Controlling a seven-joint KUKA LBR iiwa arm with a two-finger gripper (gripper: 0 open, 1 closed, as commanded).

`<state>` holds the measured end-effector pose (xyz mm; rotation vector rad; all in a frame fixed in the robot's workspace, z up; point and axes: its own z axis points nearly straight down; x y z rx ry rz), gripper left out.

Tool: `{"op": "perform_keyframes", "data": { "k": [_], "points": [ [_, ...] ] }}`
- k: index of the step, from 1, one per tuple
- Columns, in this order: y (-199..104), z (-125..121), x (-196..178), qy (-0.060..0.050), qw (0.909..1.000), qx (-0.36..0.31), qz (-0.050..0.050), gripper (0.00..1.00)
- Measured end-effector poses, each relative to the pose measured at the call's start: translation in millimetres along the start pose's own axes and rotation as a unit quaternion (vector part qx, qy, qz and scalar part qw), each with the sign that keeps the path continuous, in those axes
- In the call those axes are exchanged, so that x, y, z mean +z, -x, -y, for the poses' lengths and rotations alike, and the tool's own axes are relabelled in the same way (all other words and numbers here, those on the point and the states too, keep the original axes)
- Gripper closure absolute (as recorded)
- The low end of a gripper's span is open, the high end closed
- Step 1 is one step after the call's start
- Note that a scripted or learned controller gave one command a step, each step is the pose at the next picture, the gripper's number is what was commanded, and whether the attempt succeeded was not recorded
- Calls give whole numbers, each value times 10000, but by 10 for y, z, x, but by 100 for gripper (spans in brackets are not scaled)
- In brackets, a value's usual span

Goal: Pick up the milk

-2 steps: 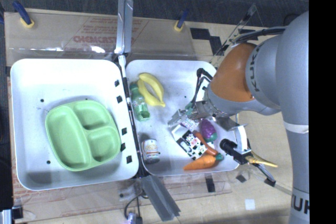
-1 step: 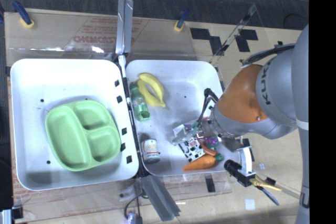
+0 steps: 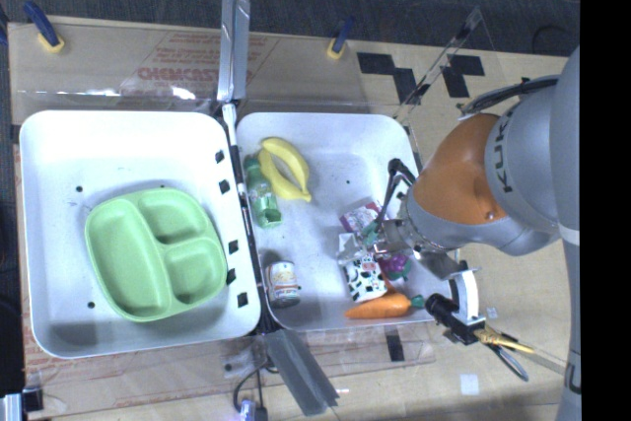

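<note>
Grey arm [image 3: 493,192] hides gripper – milk [image 3: 366,277] half-covered

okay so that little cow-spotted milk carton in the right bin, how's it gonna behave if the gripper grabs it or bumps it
The milk carton looks small and boxy, so it is probably light and likely to slide rather than roll. It lies close against the carrot and a purple packet, so a nudge would probably shift those too. Its surface looks like printed carton, so it may dent under a hard squeeze.

You've got the gripper [image 3: 380,246] low over the right bin [image 3: 325,128], milk [image 3: 365,281] just below it, carrot [image 3: 378,308] beyond that. Left of it: can [image 3: 283,282], bottle [image 3: 261,197], banana [image 3: 284,169]. Tray [image 3: 156,253] sits in the left bin [image 3: 49,153].
</note>
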<state>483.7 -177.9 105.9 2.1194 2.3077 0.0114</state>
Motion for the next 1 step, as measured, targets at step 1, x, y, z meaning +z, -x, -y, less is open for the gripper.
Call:
{"op": "perform_keyframes", "data": {
  "k": [1],
  "points": [
    [-255, -529, -1250, -65, 9993, 375, -7, 100]
  ]
}}
